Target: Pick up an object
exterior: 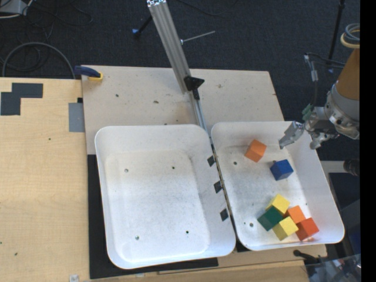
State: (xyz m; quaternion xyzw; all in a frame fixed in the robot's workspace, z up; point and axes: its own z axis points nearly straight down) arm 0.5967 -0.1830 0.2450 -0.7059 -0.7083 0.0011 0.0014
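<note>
My gripper (304,135) hovers over the right bin's (329,187) far right corner, fingers spread, holding nothing.
Orange block (255,150) and blue block (281,169) lie apart mid-bin, near my fingers. Yellow, green, orange and red blocks (286,217) cluster touching at the near right corner. Left bin (117,140) sits beside.

A robotics lab – a plywood bench (147,93) carries two shallow white bins (154,195) side by side; an aluminium strut (171,43) slants over it; loose cables (35,51) trail across dark carpet (247,28); a grey-and-orange arm (346,93) reaches in.
</note>
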